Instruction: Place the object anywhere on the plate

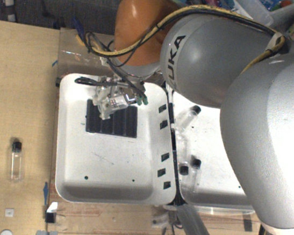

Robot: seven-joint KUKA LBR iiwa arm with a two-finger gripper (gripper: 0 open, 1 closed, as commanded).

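Directly above black plate (113, 120): tool (109, 103).

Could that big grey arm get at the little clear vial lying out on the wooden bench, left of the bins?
Probably, but not from where it is. The tool sits over the black ribbed plate in the left white bin. The small clear glass vial with a black cap lies unobstructed on the tan wooden bench, beyond the bin's rim.

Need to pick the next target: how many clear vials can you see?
3. One vial lies on the bench left of the bins; two sit in the right bin, one near its top-left, another lower. The arm may hide more.
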